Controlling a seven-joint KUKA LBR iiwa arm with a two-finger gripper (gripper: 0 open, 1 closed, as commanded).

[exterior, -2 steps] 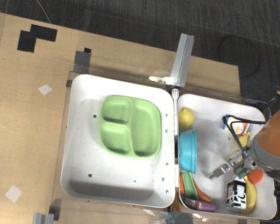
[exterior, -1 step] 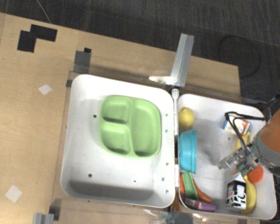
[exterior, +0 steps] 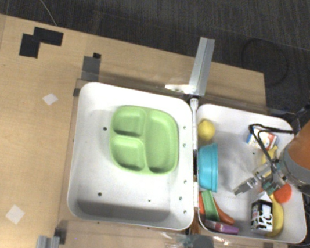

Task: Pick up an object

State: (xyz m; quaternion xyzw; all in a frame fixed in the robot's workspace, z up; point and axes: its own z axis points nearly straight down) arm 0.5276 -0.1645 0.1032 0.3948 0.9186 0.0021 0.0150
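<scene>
Arm over right bin, lower right of frame.
Gripper (exterior: pixel 249 186) hovers above bare bin floor near the banana (exterior: pixel 277 215); finger state cannot be determined.

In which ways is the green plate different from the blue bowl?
The green plate lies flat in the left bin; the blue bowl stands tilted on edge against the right bin wall. The plate has three compartments and looks larger; the bowl has one hollow. Both look like plastic.
</scene>
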